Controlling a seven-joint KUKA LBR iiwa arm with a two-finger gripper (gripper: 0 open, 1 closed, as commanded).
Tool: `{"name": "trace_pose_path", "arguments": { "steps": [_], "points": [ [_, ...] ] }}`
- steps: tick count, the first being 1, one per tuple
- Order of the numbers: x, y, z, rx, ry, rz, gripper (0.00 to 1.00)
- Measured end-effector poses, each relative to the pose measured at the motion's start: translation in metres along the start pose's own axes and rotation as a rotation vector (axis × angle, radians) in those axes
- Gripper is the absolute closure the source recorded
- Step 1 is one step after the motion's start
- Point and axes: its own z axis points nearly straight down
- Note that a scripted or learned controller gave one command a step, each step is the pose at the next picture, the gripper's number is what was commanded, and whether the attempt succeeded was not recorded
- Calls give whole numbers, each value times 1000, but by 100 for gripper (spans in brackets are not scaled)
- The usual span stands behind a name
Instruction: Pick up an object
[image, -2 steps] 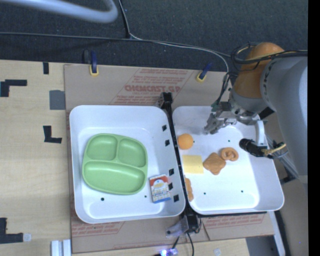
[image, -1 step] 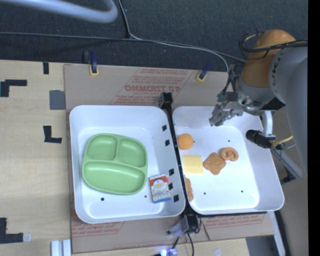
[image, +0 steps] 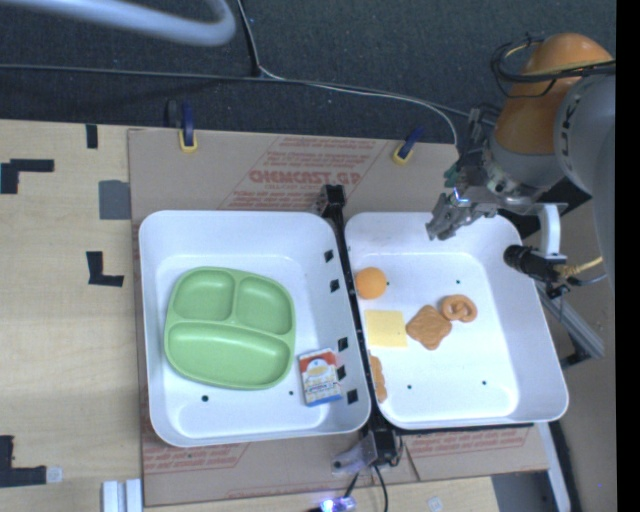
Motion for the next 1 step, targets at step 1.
{"name": "trace_pose_path", "arguments": {
  "steps": [1],
  "points": [
    [1,1,-53,-1,-1,0,100]
  ]
}}
